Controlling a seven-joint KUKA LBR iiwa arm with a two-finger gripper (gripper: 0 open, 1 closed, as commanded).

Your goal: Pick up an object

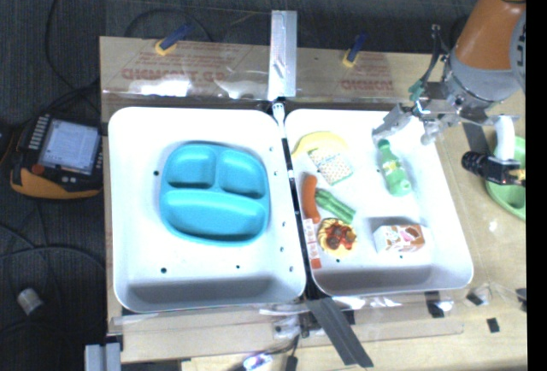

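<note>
The gripper (408,123) hangs over the far right part of the right bin (453,224), and its two fingers stand apart, with nothing between them. One finger (386,123) reaches toward the left and the other finger (429,132) points down toward the right edge.

Just below the gripper lies the green bottle (394,168), near the far right corner of the right bin, with its cap toward the far edge. It seems the most likely thing to be taken, because it is the nearest one. It looks like a small toy bottle of hard plastic, so it is probably light and stiff. Its round body may roll or slip away if the fingers close on it off centre. A good place to hold would be across the middle of the body, with the fingers on both long sides.

Other things are in the same bin: a yellow piece (318,142) near the far left corner, a green vegetable (335,206) near the left edge, and a small white carton (399,237) toward the near edge. The left bin (128,275) carries a blue divided tray (214,190) in its middle.
</note>
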